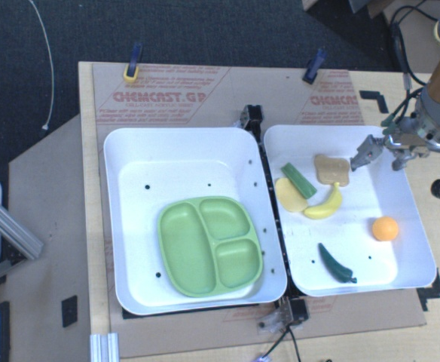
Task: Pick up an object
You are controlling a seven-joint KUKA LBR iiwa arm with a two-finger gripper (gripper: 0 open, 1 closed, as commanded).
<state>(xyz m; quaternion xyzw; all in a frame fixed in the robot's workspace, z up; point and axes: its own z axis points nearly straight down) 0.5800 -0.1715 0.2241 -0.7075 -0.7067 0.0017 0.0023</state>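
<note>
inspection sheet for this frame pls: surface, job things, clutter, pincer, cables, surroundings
Surface: board under two white bins, left bin, right bin.
Job's things: right bin holds banana, green stick, tan block, yellow piece, orange ball, dark green pepper.
Clutter: green tray in left bin.
Grippers: pincer over right bin's far edge, nothing between its fingers.
Cables: white cable top left; dark cables top right.
Surroundings: dark floor, two clamps.

A green divided tray [207, 245] lies in the left bin [122, 164]. Two clamps, one yellow and blue [132, 65], one blue [314, 65], grip the brown board's [205, 96] far edge.
</note>
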